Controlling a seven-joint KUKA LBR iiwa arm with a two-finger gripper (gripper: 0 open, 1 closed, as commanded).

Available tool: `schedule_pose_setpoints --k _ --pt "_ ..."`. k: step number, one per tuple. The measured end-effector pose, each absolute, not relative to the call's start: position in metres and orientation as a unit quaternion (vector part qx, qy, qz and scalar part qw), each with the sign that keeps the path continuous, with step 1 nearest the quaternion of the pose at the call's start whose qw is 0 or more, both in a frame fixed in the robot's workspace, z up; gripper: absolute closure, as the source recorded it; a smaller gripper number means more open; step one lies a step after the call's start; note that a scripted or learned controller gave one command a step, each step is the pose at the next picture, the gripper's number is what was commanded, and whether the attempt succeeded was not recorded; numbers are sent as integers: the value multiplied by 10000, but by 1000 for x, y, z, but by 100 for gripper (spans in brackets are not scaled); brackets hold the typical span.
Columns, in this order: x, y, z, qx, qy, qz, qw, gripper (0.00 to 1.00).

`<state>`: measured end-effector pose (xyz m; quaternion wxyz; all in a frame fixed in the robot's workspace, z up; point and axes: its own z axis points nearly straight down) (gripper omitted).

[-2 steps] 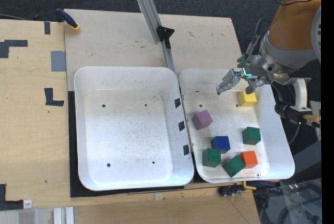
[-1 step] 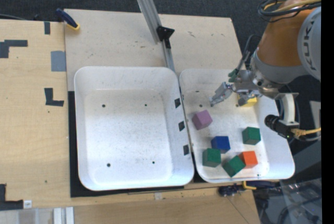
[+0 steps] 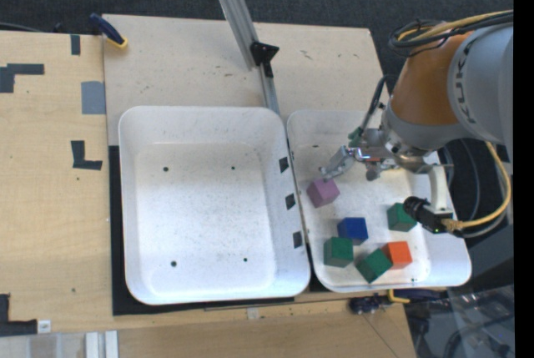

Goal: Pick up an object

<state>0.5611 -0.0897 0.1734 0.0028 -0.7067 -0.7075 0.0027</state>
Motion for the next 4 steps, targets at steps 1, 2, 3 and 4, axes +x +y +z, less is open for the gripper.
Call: schedule_pose_setpoints --k 1,2,3,4 --pt "559 -94 129 -7069 -7073 24 26 0" --pt "560 -93 141 -7062 -7080 9 16 100" --pt "567 -98 188 -7068 -7074 -9 -15 100" --pt "568 -98 239 -7067 -7076 -12 -18 100"
